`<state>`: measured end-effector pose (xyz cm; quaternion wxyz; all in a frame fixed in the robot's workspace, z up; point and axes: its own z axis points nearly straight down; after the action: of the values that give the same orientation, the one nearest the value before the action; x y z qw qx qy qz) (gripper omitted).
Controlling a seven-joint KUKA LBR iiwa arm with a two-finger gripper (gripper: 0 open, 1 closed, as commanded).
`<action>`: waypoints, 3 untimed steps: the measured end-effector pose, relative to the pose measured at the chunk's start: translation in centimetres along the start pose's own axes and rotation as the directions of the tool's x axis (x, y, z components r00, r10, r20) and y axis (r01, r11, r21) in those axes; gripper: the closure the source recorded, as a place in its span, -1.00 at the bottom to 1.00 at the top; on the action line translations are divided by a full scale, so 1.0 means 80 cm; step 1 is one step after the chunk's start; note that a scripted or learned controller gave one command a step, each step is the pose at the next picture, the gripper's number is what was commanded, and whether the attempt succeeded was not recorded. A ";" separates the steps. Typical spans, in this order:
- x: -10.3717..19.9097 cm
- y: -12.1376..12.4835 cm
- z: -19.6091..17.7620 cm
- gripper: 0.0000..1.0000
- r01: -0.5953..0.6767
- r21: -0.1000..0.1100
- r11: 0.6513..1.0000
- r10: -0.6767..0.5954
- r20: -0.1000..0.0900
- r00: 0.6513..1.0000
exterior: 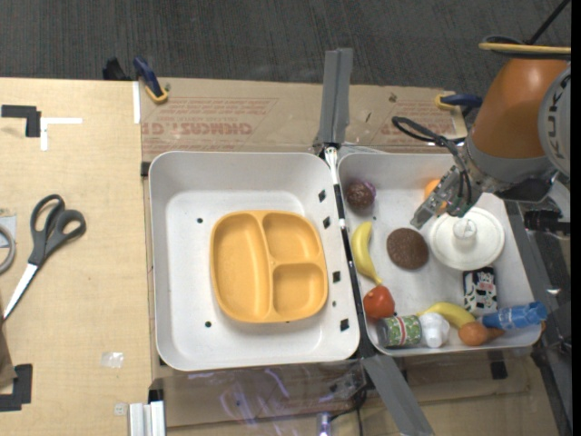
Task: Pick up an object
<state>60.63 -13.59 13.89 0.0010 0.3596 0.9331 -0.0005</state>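
From above, the gripper [442, 200] hangs low in the right bin [396, 173], near its far side. I cannot tell how its claw is set. Just beside it sit a brown cookie [408, 248] and a white round thing [467, 236]. I think it should drop straight over one, like the cookie, and squeeze its middle.

A round brown cookie-like disc [408, 248] lies flat in the right bin. A curved yellow banana [363, 251] lies just beside it.
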 end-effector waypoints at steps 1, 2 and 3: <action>-0.002 0.035 -0.169 1.00 -0.315 0.000 0.949 0.315 0.001 0.949; 0.054 0.009 0.009 1.00 -0.172 0.001 0.985 0.172 -0.002 0.985; 0.051 0.074 -0.120 1.00 -0.213 -0.001 0.977 0.213 0.001 0.977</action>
<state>61.58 -6.47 23.49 0.0014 0.4576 0.8892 -0.0002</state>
